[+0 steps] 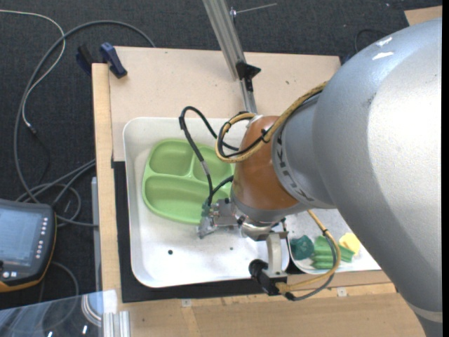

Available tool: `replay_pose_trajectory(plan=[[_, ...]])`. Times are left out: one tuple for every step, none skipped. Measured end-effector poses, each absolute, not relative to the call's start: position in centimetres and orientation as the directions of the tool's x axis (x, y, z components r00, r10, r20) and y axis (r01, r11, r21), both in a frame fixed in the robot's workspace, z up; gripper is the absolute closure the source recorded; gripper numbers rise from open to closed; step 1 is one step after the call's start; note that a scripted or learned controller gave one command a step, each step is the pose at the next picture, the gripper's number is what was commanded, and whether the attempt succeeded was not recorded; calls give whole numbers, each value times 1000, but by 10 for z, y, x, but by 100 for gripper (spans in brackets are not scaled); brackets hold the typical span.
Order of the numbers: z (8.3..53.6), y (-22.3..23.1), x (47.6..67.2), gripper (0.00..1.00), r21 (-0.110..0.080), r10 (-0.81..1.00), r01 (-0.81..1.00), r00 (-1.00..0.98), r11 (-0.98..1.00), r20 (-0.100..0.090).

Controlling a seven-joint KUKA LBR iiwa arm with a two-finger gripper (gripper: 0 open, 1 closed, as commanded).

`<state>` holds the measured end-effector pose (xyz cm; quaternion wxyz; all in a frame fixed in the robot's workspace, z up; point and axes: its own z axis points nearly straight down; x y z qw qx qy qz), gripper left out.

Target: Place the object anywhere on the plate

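The gripper (pixel 208 225) hung at mid-frame just off the green divided plate's (pixel 172 181) lower right rim. The green toy (pixel 313 252) lay well right of it, in the other bin (pixel 365 262).

The arm (pixel 365 139) covers most of the right bin (pixel 351 258) and the right edge of the green plate (pixel 175 181). The pincer (pixel 208 225) is too small to tell how its fingers stand
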<state>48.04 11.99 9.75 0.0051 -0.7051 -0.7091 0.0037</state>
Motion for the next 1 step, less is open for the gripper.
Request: replay_pose_trajectory(plan=[[196, 92, 478, 0, 7, 1000, 1000, 2, -2, 1]])
